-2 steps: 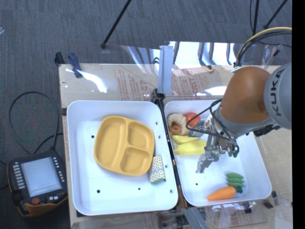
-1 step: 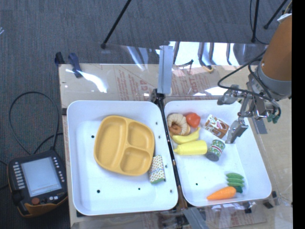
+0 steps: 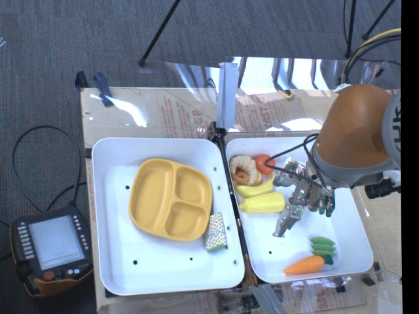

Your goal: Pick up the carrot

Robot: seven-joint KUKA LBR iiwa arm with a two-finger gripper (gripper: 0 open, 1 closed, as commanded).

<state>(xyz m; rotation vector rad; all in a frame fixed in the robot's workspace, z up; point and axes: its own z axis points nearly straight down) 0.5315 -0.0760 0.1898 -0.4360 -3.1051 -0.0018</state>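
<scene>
- Right now the arm reaches in over the right bin, its hand hanging low above the bin floor, just beside the yellow corn cob.
- Whether the hand is open or closed, I cannot tell; nothing is seen held in it.
- Down at the near edge of the right bin lies the carrot, orange, on its side, well apart from the hand.
- Touching the carrot's far end sits a green pea pod.
- Up the bin's left side: a banana, a doughnut, a red tomato.
- Over in the left bin, a yellow divided plate with a small patterned packet at its corner.
</scene>
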